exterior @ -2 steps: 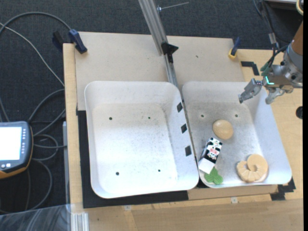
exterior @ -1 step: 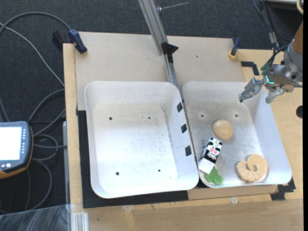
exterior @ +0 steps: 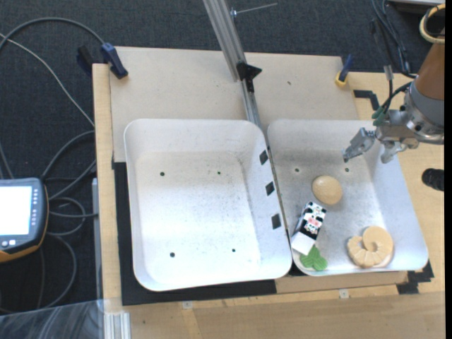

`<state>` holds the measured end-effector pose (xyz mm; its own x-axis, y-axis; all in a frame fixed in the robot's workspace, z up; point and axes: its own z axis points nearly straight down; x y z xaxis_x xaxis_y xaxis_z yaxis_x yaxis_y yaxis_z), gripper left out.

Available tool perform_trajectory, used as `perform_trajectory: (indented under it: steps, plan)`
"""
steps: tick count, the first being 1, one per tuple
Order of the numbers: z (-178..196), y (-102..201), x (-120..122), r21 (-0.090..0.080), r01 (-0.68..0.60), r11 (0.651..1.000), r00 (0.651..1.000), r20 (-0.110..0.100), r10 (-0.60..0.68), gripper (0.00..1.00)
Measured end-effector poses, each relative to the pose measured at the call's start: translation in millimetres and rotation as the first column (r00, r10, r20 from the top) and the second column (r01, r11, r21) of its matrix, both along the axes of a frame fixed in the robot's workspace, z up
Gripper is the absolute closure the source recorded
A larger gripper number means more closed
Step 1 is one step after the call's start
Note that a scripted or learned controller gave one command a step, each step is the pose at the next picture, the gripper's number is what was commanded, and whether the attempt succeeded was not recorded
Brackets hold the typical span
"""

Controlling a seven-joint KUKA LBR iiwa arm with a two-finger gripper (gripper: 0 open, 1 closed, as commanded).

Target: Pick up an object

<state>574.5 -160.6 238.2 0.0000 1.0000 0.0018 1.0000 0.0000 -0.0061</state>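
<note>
In the right bin [exterior: 395, 210] lie a tan rounded lump [exterior: 327, 189], a black-and-white cow-patterned toy [exterior: 311, 220] with a white end and a green piece [exterior: 314, 261] beside it, and a beige curled pastry-like piece [exterior: 370, 246] near the front right corner. My gripper [exterior: 371, 147] hangs at the bin's far right, above and to the right of the tan lump. Its two grey fingers [exterior: 357, 147] are spread apart with nothing between them.
The left bin [exterior: 141, 189] stands alongside, with black clips on the shared rim [exterior: 269, 187]. A metal pole [exterior: 226, 30] slants down at the back. Blue clamps [exterior: 113, 58] grip the board's far corners. A tablet [exterior: 18, 214] lies at the far left.
</note>
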Motion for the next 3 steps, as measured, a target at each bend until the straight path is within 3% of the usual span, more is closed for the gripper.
perform_trajectory:
  steps: [2, 3]
  plan:
    - [-91.8, 10.3, 11.8, 0.001, -0.002, 1.000, 1.000, -0.001, 0.002, 0.00]
    - [-77.4, 9.9, 13.3, -0.001, -0.001, 1.000, 1.000, 0.007, 0.001, 1.00]
